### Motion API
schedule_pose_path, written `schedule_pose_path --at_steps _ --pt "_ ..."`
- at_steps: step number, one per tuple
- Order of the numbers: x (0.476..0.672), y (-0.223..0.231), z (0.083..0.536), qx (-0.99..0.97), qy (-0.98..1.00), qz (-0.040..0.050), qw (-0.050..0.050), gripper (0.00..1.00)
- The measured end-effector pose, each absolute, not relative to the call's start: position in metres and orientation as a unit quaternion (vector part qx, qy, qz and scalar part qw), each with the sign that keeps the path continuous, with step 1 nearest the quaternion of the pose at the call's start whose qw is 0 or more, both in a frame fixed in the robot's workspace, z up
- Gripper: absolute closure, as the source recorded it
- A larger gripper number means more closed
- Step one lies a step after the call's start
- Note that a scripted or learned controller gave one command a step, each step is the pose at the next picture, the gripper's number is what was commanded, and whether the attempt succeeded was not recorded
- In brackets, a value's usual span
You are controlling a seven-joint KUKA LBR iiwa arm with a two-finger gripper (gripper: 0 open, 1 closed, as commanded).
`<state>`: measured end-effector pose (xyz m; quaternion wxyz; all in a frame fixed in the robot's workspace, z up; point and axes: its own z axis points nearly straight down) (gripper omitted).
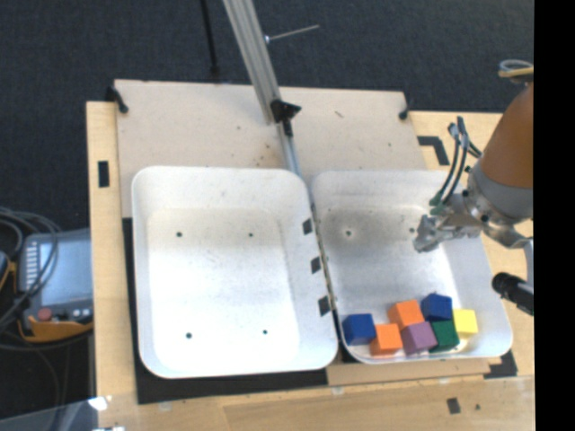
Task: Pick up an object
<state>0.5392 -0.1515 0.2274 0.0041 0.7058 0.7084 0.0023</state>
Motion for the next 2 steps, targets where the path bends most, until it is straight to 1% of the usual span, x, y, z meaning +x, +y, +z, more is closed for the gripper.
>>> schedule_pose_path --at_steps 1,2 --pt "0.54 -0.153 0.255 0.705 0.709 0.0012 0.002 1.0" --pt "0.543 -0.096 0.256 0.705 0.71 0.0008 0.0 1.0"
